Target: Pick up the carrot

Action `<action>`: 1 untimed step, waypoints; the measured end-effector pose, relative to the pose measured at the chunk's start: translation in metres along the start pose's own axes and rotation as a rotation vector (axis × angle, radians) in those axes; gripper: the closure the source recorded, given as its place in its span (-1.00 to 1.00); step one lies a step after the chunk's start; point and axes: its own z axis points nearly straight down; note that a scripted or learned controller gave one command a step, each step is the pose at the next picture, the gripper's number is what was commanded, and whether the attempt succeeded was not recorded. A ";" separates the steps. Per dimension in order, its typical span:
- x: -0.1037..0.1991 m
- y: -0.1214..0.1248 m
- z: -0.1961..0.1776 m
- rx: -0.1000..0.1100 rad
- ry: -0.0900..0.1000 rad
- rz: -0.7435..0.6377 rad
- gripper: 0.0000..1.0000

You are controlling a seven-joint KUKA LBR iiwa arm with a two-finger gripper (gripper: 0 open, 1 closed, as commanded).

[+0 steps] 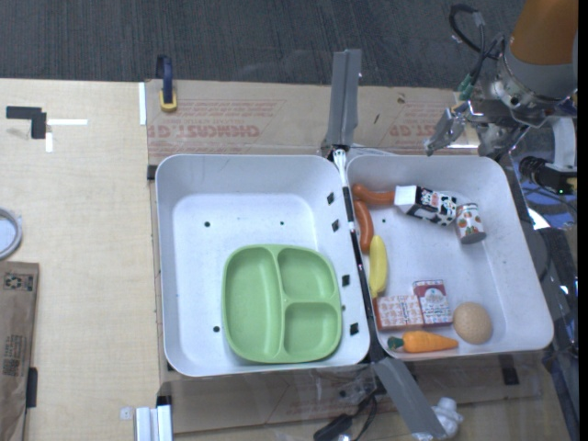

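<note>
one carrot (pixel 430 342), two bins (pixel 175 246), one plate (pixel 281 303)

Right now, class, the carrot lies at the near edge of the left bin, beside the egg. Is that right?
Not quite: the carrot lies at the near edge of the right bin, beside the egg. The camera view shows it; the left bin holds the green plate.

You are looking at a cardboard sheet (pixel 276 118) lying behind the bins, showing red print upside down, too blurred to read. A brown bag (pixel 16 338) at the left edge is showing a recycling symbol.
</note>
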 end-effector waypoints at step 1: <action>-0.007 0.004 -0.009 -0.002 -0.001 0.178 -1.00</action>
